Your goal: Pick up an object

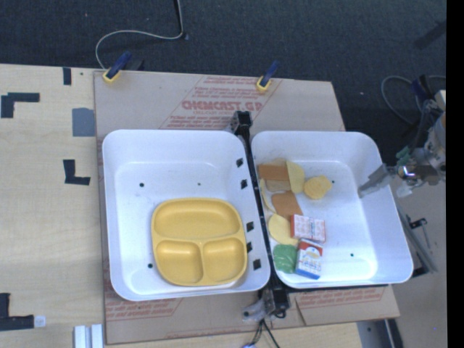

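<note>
Gripper (pixel 373 182) sat at the right bin's (pixel 362 145) right rim, reaching in from the side — whether it was spread or pressed together I could not tell at this angle, and nothing showed in it. By my judgement the pick had not yet begun: every candidate lay untouched along that bin's left side — a round yellow piece (pixel 317 188), a small red-and-white carton (pixel 309 228), a green piece (pixel 284 257) and others clustered near the divider. The left bin (pixel 130 158) held a yellow divided tray (pixel 198 240). The arm hung low over the rim, well apart from the cluster; travel, descent and closing all remained.
</note>
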### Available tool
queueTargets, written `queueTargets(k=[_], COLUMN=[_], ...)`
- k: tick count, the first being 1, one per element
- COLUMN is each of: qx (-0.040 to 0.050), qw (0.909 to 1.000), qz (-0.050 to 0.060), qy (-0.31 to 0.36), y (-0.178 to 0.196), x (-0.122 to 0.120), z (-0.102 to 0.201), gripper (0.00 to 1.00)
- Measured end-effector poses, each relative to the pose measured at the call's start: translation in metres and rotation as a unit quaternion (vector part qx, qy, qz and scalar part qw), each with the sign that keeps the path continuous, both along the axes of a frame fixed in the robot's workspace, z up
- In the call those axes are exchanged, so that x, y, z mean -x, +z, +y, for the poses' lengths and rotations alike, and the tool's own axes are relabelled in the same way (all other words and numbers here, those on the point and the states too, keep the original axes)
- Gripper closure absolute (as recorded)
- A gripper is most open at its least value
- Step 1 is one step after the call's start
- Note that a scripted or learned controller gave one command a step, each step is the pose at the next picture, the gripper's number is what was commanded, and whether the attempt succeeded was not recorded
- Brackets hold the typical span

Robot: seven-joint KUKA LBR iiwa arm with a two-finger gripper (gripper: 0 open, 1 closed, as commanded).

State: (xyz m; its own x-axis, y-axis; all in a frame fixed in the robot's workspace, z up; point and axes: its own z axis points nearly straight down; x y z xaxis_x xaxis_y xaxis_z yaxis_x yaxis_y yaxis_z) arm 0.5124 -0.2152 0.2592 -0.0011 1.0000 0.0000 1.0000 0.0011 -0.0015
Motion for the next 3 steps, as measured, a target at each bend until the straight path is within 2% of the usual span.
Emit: queueTargets(k=[1, 2, 3], qx=[-0.0028, 0.0023, 0.0003], qw=[1.0000, 1.0000, 1.0000], qz=[0.003, -0.004, -0.002], qy=[0.004, 0.000, 0.000], y=[-0.174, -0.173, -0.173], x=[-0.043, -0.019, -0.070], z=[0.100, 0.115, 0.108], gripper=[0.00, 0.00, 0.00])
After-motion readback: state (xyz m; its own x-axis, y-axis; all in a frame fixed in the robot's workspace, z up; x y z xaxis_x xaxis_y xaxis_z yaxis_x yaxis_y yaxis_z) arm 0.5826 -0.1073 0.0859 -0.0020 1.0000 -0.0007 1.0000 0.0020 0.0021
